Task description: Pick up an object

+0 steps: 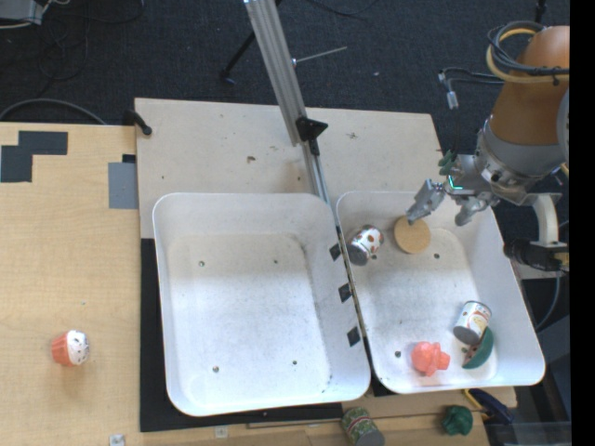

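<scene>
Claw [447, 204] of the grey arm poised above the far end of the right bin [521, 342], its two fingers spread wide apart with nothing between them. The left fingertip hangs just over the far edge of a tan disc [413, 236] that lies flat on the bin floor; whether it touches the disc cannot be told from this slanted view. The right finger stands clear of the disc, toward the bin's right wall. Just left of the disc, near the divider between the bins, rests a small red-and-white round object [364, 242]. At the near end of the same bin lie three further candidates: a small can [472, 322] on its side, a dark green curved piece [482, 350] touching it, and an orange-pink lump [429, 358] a little to their left. The left bin [177, 249] sits alongside, and a red-and-white figure [71, 348] lies well apart on the wooden surface [56, 249] at the far left. Judged from this arrangement, the task is at its approach stage: the claw is positioned near the disc, which appears the likeliest target, but no object is grasped or raised. Descent, closure and lift all remain to be done.
</scene>
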Action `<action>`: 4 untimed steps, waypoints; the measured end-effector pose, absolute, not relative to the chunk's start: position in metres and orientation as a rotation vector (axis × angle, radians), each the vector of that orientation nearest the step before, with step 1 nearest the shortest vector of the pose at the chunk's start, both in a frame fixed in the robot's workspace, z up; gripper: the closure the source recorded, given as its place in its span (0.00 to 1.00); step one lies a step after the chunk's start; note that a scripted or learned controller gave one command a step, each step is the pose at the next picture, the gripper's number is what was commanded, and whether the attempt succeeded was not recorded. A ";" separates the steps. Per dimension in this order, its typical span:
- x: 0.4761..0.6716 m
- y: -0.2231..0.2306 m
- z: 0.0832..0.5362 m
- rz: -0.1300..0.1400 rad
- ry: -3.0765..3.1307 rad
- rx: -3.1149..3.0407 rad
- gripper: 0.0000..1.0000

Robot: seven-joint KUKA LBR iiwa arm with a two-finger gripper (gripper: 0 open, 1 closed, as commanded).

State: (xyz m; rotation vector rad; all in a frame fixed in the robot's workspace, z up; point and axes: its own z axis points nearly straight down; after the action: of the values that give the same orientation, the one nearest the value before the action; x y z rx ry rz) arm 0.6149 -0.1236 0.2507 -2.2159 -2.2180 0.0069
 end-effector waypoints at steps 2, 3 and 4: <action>0.605 -0.120 0.197 0.008 -2.217 -2.215 0.00; 0.596 -0.122 0.137 0.009 -2.216 -2.216 0.00; 0.596 -0.121 0.091 0.001 -2.221 -2.221 0.00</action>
State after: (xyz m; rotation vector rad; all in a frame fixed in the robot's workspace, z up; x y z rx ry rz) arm 0.5962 -0.1214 0.0906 -2.2211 -2.2211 0.0014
